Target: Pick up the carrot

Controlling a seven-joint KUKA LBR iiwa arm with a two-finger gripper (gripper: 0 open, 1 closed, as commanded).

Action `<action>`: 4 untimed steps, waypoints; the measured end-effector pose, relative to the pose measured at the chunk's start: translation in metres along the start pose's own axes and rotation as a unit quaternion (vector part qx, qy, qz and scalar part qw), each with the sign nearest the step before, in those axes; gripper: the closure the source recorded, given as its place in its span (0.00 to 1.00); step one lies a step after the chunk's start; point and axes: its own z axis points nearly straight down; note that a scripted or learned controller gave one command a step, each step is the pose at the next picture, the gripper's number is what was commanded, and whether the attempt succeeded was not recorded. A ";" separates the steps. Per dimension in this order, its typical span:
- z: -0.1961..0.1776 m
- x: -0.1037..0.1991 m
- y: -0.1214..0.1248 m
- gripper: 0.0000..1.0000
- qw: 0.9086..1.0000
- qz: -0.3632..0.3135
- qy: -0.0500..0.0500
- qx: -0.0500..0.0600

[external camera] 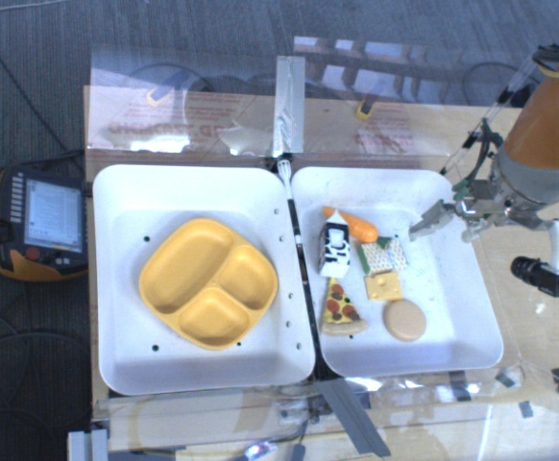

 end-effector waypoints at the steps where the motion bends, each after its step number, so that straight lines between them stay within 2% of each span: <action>1: 0.102 0.081 0.028 0.00 0.987 -0.158 -0.001 -0.001; 2: 0.106 0.055 0.090 0.00 0.953 -0.304 -0.002 0.000; 3: 0.095 0.056 0.093 1.00 0.952 -0.305 -0.004 -0.004; 4: 0.007 0.098 0.097 1.00 0.960 -0.281 -0.002 -0.002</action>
